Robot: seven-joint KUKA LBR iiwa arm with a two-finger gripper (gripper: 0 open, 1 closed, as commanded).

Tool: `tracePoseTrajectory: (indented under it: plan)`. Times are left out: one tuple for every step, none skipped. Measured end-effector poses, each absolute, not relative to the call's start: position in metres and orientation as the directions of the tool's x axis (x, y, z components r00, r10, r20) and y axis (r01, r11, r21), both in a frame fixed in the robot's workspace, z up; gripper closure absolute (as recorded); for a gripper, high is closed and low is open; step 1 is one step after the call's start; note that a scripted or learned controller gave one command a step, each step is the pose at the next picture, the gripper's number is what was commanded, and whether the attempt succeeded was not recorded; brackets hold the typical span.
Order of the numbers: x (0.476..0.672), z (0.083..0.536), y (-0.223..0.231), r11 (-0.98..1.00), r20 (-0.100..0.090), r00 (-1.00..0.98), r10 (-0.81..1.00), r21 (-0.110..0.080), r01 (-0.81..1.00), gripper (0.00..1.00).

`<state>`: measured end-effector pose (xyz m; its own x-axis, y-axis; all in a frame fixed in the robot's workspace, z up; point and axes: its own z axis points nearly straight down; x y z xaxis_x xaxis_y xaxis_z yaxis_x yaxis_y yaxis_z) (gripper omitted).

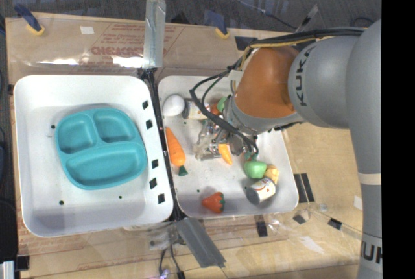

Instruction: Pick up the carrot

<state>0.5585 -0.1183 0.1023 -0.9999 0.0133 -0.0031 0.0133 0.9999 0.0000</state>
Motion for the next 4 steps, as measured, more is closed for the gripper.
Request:
tracePoseTrajectory:
  plan:
    - [0.585,0.191,-0.106,0.998,-0.01,-0.998,0.059,-0.001,0.059,1.0]
    - [0.553,0.13,-0.126,0.957,0.002,-0.957,-0.291,0.002,-0.291,1.0]
    - [0.608,0.241,-0.114,0.977,-0.012,-0.977,-0.212,-0.005,-0.212,1.0]
    - [0.519,0.114,-0.119,0.927,0.005,-0.927,-0.375,0.005,-0.375,1.0]
